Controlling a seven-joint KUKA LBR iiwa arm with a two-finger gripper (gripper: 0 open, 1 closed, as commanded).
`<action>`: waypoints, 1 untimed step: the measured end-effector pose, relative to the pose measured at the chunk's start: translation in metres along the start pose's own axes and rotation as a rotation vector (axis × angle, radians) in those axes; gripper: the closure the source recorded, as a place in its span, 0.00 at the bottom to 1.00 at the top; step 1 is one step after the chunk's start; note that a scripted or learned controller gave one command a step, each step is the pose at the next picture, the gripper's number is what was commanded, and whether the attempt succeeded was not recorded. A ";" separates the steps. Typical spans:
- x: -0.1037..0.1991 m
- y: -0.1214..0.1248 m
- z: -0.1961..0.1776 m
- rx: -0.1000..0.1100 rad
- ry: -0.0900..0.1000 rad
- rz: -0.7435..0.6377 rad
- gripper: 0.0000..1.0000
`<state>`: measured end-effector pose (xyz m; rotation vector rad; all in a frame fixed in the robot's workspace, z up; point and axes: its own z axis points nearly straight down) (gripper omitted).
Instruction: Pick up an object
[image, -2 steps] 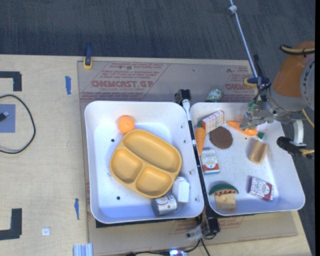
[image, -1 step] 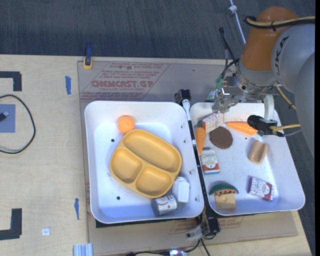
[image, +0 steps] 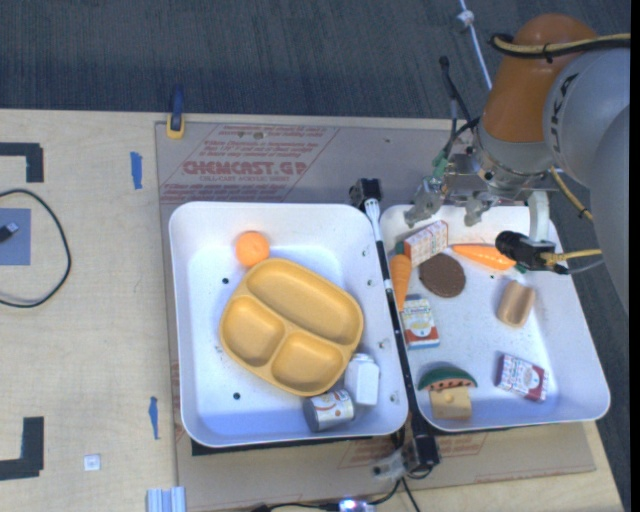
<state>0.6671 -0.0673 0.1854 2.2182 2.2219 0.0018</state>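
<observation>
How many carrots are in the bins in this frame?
2. One carrot lies at the right bin's left wall, beside the divider. The other carrot lies near that bin's back, just under the arm's wrist. Others may be hidden beneath the arm.

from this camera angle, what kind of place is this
Probably a robot lab test bench rather than a kitchen: two white bins of toy food, like a plastic carrot, on taped-down cardboard, with the arm's hand above.

yellow tray, orange ball

Two white bins – two carrots, three small cartons, one yellow tray.
</observation>
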 end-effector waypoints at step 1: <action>-0.034 0.002 0.096 -0.008 -0.001 0.000 0.00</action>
